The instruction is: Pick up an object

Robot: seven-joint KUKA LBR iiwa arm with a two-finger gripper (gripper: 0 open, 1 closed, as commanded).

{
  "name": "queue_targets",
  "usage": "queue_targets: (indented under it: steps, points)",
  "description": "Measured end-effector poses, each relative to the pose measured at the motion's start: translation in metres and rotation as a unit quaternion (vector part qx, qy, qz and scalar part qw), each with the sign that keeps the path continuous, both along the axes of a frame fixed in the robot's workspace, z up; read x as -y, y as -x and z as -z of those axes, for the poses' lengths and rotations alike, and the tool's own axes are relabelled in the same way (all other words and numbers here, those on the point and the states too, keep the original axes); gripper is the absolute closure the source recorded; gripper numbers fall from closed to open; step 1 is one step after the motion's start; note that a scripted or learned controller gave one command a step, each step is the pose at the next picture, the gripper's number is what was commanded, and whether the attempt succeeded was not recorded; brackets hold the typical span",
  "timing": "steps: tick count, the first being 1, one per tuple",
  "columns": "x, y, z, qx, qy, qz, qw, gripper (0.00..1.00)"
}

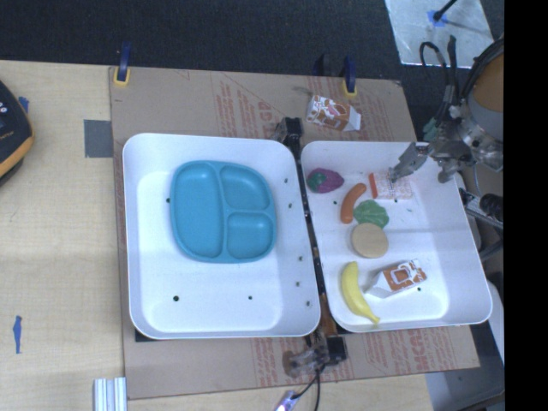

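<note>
Banana [359, 294] front; fingers [402, 169] over red-white packet [391, 187].

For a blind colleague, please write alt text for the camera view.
A robot gripper reaches from the right over a small packet in the right white bin, which also holds a banana, sausage, cookie and carton. The left bin holds a blue divided plate.

I watch through one fixed camera set high above the bench [60, 255], looking down at a slant. It stands far enough back to take in both white bins: left bin [145, 255], right bin [454, 255]. The arm [475, 127] enters from my right edge.
</note>
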State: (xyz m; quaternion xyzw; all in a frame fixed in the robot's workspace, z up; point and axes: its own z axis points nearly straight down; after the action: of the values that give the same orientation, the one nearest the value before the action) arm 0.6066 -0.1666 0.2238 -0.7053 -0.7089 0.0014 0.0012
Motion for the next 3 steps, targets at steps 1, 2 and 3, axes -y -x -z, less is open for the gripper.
queue_targets:
  steps: [1,2,3]
  points:
    - [-0.063,0.051,0.096,-0.001,-0.0001,-0.001,1.0,0.0]
    - [-0.064,-0.007,0.132,0.0,0.0005,0.0,1.0,0.0]
    - [-0.073,-0.046,0.134,-0.01,-0.002,0.0,1.0,0.0]
